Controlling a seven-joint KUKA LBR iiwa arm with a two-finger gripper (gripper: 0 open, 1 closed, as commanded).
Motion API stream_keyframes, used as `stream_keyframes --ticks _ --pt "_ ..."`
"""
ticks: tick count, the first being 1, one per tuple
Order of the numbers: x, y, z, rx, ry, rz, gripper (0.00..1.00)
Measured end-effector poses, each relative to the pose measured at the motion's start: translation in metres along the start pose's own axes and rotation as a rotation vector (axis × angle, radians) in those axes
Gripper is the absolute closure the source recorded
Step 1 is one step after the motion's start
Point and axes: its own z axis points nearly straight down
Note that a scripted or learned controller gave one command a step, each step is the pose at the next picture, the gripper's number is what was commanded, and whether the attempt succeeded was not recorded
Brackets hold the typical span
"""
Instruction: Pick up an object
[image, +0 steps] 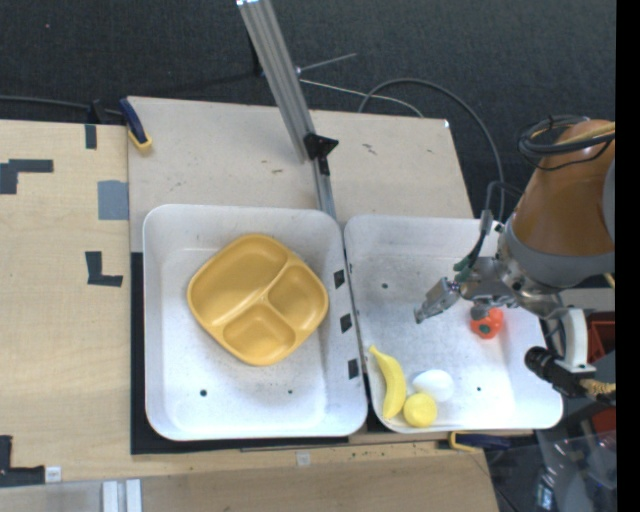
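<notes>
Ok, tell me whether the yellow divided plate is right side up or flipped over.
Right side up. The yellow divided plate lies flat in the left bin with its three compartments and raised dividing ridges facing the camera.

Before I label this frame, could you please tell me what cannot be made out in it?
- Small orange-red object, camera view: partly covered by the gripper; its kind is unclear.
- Gripper: too small and blurred to judge its state, or whether it touches that object.
- White object beside the banana and the yellow round fruit: too small to identify.
- Arm: cut off by the right edge.
</notes>
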Motion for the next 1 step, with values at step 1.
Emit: stream_keyframes --ticks 1 --pt "-0.0001 0.0000 0.0000 0.000 0.000 0.000 0.00"
